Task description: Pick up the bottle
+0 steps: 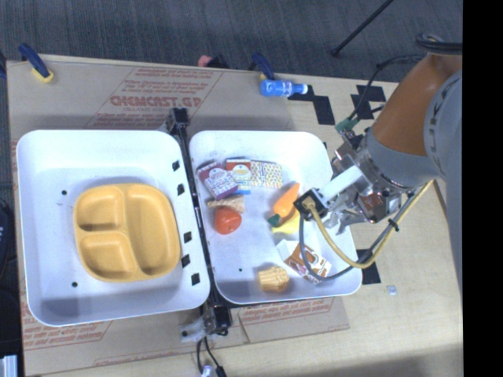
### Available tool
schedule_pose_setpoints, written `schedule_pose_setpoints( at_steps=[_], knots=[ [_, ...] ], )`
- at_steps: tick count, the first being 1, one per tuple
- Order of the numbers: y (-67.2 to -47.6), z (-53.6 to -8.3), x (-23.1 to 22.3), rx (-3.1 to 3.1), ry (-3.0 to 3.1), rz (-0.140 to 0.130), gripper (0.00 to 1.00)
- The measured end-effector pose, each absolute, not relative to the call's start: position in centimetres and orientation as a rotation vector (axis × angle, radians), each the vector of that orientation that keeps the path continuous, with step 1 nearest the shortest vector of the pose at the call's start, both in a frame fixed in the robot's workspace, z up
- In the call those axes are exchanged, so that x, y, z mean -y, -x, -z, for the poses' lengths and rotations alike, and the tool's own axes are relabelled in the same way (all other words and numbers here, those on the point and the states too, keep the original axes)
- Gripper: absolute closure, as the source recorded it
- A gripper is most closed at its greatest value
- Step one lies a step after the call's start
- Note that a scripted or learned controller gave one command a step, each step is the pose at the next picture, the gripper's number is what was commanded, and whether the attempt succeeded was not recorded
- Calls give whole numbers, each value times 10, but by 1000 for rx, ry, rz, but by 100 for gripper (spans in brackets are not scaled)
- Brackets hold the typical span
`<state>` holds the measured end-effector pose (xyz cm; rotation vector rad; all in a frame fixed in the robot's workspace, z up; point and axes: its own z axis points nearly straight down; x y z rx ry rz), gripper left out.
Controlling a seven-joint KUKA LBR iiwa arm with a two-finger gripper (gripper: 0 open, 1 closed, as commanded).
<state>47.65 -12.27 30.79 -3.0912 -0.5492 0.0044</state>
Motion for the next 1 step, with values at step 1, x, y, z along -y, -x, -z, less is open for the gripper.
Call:
schedule_pose_setpoints(
  at_steps=[1],
  knots=[
    [-476, -321, 124, 326, 3123, -6, 100]
  ],
)
